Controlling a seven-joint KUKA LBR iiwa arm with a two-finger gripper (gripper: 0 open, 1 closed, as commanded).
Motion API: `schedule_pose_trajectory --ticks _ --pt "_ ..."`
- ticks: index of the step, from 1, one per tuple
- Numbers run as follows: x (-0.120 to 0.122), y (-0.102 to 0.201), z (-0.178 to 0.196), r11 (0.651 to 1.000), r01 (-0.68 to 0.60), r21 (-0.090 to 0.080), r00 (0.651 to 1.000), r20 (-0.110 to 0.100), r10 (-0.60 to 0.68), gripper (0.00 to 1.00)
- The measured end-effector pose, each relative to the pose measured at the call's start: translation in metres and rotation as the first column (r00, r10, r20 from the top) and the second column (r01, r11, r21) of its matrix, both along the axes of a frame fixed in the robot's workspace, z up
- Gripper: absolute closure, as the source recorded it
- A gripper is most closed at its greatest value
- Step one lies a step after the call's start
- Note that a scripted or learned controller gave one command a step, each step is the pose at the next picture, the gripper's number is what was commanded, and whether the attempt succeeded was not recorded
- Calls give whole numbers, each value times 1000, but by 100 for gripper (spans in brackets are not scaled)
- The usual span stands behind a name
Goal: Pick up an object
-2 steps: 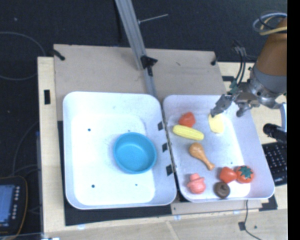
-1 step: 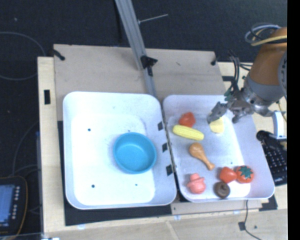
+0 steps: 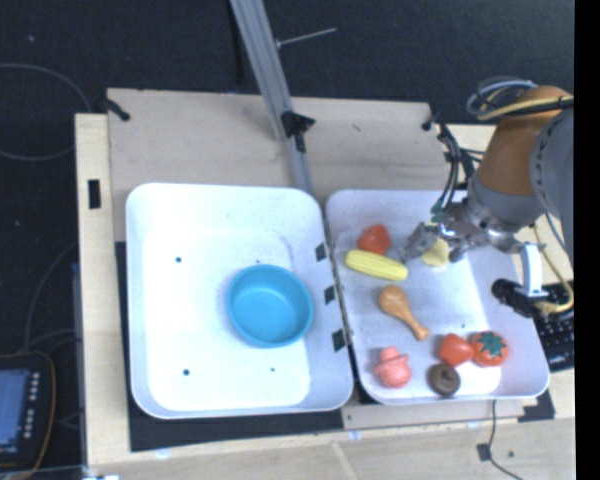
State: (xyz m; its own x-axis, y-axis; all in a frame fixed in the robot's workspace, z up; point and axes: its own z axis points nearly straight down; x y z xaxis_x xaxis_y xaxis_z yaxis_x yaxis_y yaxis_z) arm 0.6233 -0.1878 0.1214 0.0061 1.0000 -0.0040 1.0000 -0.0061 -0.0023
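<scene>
hand fingers spread, straddling pale yellow object

bowl in left bin, toys in right bin (side by side)

A yellow corn cob is seen lying on its side in the right bin, near that bin's left wall, with a red piece just beyond it on the far side. A tan drumstick is laid at a slant near the bin's middle. A pale yellow piece is found to the right of the corn cob, touching or just beside the end effector. Along the near edge, a pink figure, a dark brown ring, a red tomato and a red strawberry with a green top are set from left to right.
</scene>
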Motion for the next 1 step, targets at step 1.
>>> schedule_pose_trajectory --ticks 1 --pt "0 -2 -20 1000 3 0 1000 2 -3 0"
